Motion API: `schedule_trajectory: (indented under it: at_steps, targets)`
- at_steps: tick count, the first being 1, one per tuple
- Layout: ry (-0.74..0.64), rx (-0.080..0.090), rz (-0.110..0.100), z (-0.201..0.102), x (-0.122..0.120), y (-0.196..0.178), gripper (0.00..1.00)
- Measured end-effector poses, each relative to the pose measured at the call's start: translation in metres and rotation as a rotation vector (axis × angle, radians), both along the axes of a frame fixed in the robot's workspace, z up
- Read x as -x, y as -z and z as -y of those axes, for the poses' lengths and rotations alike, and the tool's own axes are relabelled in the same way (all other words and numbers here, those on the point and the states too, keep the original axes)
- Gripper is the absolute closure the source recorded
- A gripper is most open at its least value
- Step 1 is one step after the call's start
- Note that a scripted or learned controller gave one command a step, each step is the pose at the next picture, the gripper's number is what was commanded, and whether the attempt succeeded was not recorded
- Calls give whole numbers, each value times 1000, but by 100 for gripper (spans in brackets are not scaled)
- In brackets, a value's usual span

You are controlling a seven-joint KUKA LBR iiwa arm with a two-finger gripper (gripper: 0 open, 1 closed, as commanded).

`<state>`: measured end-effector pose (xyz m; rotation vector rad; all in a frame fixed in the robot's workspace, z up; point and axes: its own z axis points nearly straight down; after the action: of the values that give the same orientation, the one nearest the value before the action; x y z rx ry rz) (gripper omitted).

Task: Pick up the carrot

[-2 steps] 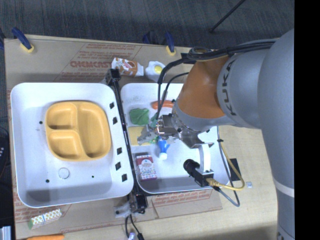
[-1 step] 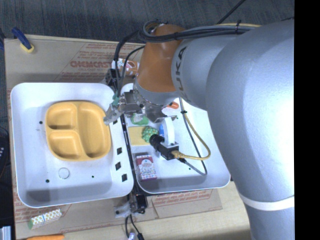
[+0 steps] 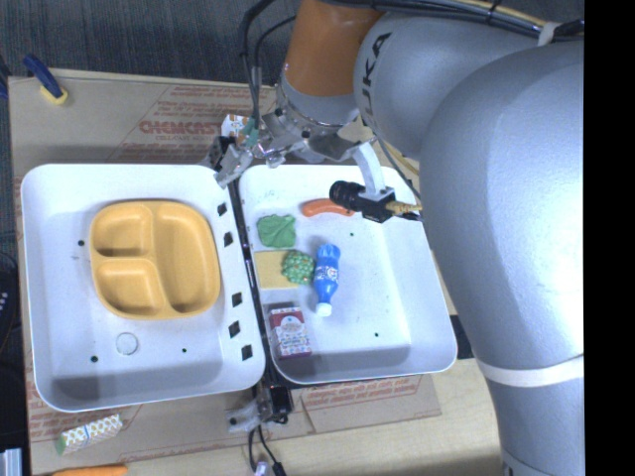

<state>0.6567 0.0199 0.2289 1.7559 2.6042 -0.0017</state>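
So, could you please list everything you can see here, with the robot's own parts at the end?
left bin: one, white, on cardboard
right bin: one, white, beside it
divided tray: one, yellow, left bin
carrot: one, orange, right bin, far end
leaf: one, green, right bin
bumpy ball: one, green, right bin, middle
bottle: one, blue, beside the ball
flat slab: one, pale yellow, by the dividing wall
packet: one, red, right bin, near end
wrapper: one, pale, cardboard, near left
arm: one, grey and orange, from right
gripper: one, above the bins' far shared edge
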Motion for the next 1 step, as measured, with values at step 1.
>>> schedule_trajectory:
  at_steps: [1]
  targets:
    - [101, -1, 0, 19, 0, -145, 0]
